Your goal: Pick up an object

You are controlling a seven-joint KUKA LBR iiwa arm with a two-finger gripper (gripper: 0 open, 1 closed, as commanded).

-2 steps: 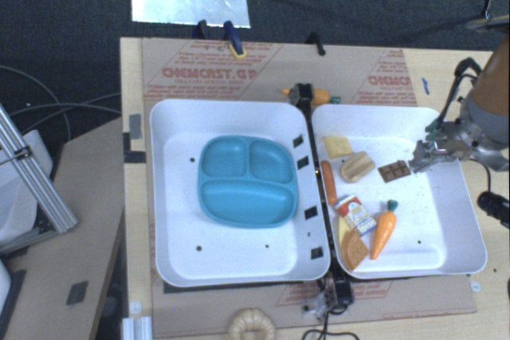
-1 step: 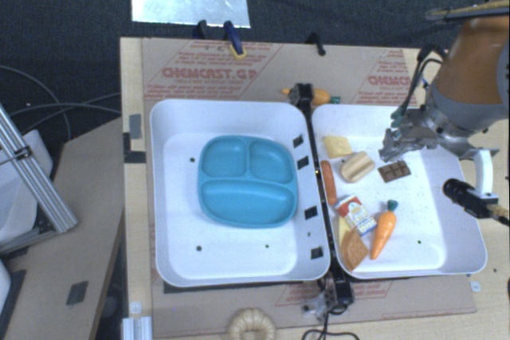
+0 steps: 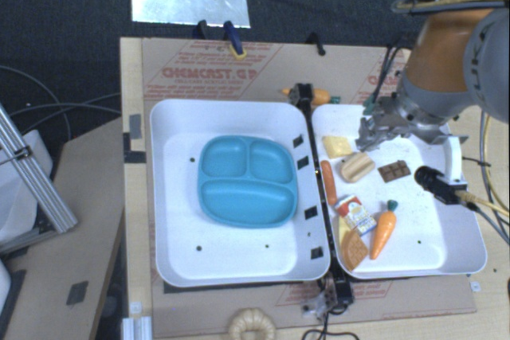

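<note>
Grey arm's tool (image 3: 371, 136) low in right white bin (image 3: 462, 251), finger state cannot be told, just beside tan bread roll (image 3: 357, 166), orange plastic carrot (image 3: 383, 229) nearer front.

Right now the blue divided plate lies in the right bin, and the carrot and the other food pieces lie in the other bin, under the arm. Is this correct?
Not quite. The camera view shows the blue divided plate in the left bin, not the right one. The rest holds: the carrot and the other food pieces lie in the other bin, where the arm reaches in.
</note>
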